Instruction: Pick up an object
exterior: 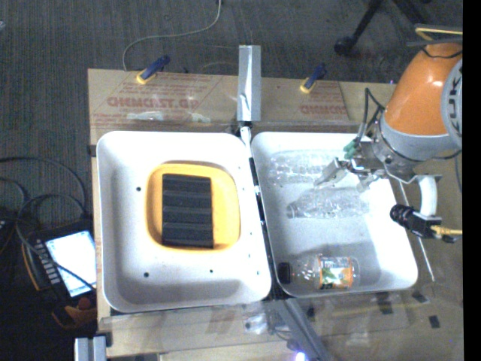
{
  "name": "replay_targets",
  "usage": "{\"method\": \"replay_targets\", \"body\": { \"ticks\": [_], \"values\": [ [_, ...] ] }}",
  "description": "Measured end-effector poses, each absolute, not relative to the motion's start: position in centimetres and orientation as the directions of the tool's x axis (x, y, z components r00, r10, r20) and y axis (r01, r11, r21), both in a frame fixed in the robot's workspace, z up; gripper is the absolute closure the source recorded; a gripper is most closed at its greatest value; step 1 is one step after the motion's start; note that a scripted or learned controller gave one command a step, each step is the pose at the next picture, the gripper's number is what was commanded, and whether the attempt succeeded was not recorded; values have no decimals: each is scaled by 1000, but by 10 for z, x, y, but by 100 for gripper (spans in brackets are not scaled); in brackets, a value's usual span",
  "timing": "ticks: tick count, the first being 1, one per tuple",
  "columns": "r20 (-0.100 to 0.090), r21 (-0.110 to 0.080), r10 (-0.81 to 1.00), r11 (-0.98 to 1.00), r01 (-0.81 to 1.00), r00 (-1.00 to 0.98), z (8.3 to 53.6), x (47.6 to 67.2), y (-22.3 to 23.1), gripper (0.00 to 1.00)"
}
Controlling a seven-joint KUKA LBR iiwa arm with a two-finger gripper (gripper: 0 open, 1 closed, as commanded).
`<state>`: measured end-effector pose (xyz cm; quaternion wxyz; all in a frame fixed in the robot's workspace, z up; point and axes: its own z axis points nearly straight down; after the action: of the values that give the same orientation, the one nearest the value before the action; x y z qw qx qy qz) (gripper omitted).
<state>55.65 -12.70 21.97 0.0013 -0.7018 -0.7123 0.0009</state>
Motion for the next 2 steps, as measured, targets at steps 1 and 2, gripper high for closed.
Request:
{"method": "replay_targets", "body": {
  "ticks": [1, 2],
  "values": [
    [1, -1, 999, 53, 999, -53, 259, 525, -128, 0],
    [1, -1, 972, 235, 972, -235, 258, 486, -92, 0]
  ]
}}
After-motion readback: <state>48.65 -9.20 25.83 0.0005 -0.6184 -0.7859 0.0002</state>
